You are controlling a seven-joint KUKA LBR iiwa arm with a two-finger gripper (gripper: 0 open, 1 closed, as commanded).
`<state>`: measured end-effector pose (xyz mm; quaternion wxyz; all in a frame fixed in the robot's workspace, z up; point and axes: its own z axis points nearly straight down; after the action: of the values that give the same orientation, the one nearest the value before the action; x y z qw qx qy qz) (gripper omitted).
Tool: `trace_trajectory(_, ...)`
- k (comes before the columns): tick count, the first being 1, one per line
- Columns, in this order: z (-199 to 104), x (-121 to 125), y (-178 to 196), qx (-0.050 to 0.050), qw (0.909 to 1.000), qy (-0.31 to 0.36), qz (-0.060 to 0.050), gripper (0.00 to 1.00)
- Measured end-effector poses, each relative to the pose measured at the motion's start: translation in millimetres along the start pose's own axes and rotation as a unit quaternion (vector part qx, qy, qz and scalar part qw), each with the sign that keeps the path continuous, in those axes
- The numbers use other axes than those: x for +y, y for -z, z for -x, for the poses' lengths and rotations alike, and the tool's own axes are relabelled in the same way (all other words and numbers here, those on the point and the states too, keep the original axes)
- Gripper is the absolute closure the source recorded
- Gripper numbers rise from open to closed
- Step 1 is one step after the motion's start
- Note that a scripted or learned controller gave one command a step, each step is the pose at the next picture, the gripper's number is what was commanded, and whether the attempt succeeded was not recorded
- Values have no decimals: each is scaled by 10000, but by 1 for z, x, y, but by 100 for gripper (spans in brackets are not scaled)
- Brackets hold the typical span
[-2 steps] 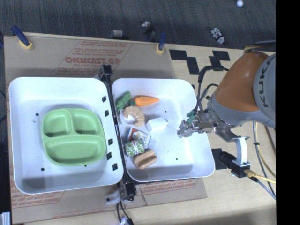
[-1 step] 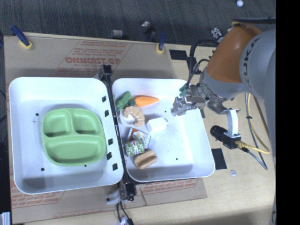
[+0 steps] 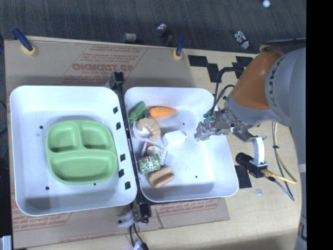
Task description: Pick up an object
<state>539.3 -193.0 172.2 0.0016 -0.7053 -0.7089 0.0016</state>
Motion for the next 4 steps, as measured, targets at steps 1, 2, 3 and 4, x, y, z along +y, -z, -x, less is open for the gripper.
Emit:
trace_trajectory(1,12,-63,41,2,10000,-6,16,100)
trace_trajectory(2,17,-63,15,4,10000,5,4,100)
trace_trajectory(3,18,16,97,-6,10000,3,34,100)
trace_trajectory(4,18,-64,-7,8,10000,2,-2,100)
